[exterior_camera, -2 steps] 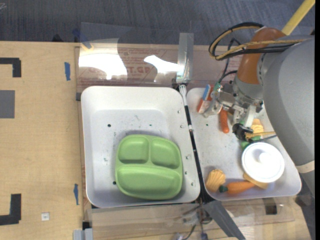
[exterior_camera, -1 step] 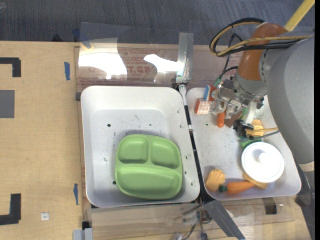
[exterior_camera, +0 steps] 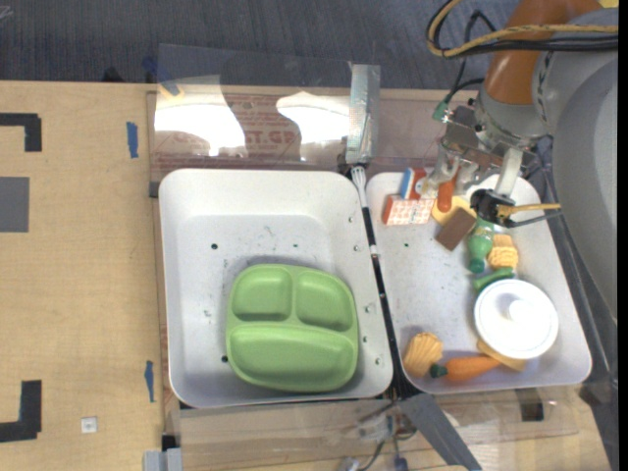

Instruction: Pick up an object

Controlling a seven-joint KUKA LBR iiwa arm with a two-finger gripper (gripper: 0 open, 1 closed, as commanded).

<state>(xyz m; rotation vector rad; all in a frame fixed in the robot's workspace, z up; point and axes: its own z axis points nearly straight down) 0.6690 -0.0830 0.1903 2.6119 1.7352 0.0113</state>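
My gripper (exterior_camera: 447, 183) hangs low over the far end of the right bin (exterior_camera: 569, 356), open, with a small orange piece (exterior_camera: 445, 202) just below its fingertips. I cannot tell if it touches the piece. Left of it lies a red and white box (exterior_camera: 405, 209), and a brown block (exterior_camera: 455, 228) sits just in front. Further forward are a green toy (exterior_camera: 479, 253), a yellow corn piece (exterior_camera: 504, 255), a white bowl (exterior_camera: 515, 316), an orange carrot (exterior_camera: 472, 367) and a yellow ribbed toy (exterior_camera: 423, 352).
The left bin (exterior_camera: 196, 204) holds a green divided plate (exterior_camera: 292, 329). A clear plastic wall (exterior_camera: 361, 116) stands behind the bins. Tan board with black marks (exterior_camera: 59, 283) lies to the left.
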